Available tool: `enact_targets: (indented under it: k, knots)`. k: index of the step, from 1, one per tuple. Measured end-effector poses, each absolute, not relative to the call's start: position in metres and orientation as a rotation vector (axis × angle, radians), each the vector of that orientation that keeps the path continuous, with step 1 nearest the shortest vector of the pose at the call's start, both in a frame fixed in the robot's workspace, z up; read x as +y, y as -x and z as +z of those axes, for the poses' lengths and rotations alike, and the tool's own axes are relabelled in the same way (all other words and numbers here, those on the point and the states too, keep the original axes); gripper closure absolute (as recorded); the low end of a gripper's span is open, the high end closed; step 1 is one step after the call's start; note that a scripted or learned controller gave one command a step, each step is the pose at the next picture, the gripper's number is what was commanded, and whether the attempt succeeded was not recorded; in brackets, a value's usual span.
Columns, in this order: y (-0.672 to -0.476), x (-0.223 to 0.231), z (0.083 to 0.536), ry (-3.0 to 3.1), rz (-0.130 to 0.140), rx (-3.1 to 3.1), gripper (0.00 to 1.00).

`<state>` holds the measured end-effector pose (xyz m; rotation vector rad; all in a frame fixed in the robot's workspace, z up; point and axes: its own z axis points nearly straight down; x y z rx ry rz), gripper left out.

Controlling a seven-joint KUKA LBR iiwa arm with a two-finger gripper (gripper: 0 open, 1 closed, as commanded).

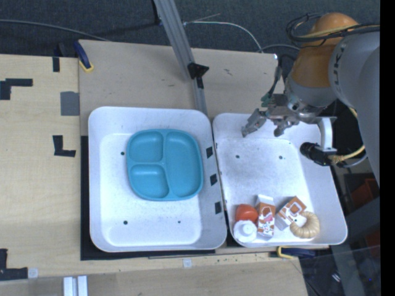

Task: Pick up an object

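Note:
My gripper [266, 128] hangs over the far edge of the right bin [278, 165], fingers spread open with nothing between them. The objects lie bunched in that bin's near corner, well away from the gripper: a red-orange round piece [246, 213], a white cap-like piece [244, 230], a small red and white carton [266, 219], a second small carton [291, 210] and a tan croissant-like pastry [306, 225].
The left bin [105, 177] holds a teal divided plate [165, 164]. A grey pole [179, 36] slants down to the bins' far edge. The arm's black fitting and cables [318, 153] sit at the right bin's right rim.

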<state>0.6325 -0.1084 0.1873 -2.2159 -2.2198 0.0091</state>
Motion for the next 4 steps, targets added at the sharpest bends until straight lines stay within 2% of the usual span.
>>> enact_targets:
  k: [2,3,4]
  knots:
    - [-0.63,-0.105,0.089,2.216,0.009,-2.22,0.0]
    - [-0.631,-0.104,0.102,2.216,0.003,-2.224,1.0]
    - [-0.628,-0.096,0.161,2.221,-0.005,-2.226,1.0]
